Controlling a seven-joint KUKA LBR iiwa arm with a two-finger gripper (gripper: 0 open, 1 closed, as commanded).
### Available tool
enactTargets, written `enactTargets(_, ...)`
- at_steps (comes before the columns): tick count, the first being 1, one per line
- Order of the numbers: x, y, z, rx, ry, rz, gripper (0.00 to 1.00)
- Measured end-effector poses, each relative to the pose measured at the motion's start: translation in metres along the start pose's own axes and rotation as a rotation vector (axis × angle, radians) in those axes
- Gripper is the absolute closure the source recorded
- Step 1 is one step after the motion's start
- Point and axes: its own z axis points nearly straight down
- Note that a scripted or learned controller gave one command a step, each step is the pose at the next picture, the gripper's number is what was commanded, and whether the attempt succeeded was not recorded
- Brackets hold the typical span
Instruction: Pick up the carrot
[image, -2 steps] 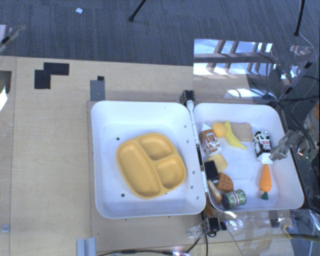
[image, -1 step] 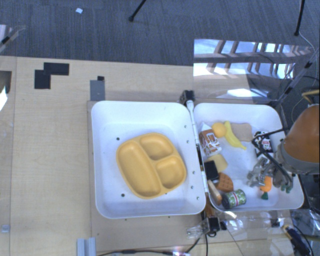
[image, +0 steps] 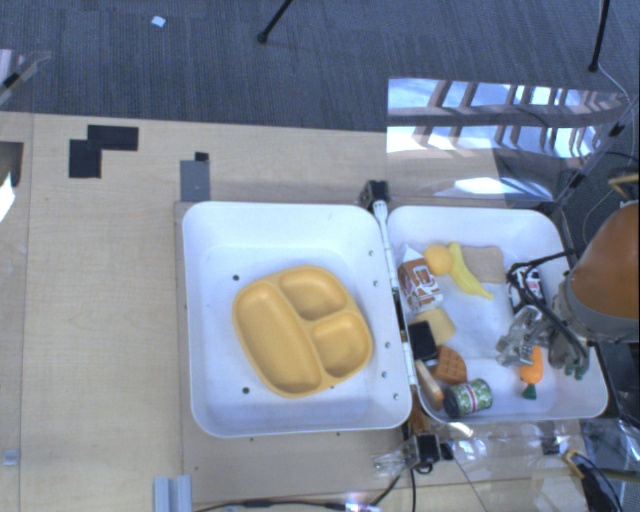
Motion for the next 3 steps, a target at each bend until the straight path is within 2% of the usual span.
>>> enactTargets(1, 0.029, 0.064, 0.004, -0.001, 0.02, 0.038, 1.0)
enactTargets(2, -0.05, -0.009, 0.013, 0.004, 0.0, 0.114, 1.0)
enactTargets(3, 0.012, 0.044, -0.046, 0.005, 0.017, 0.544, 1.0)
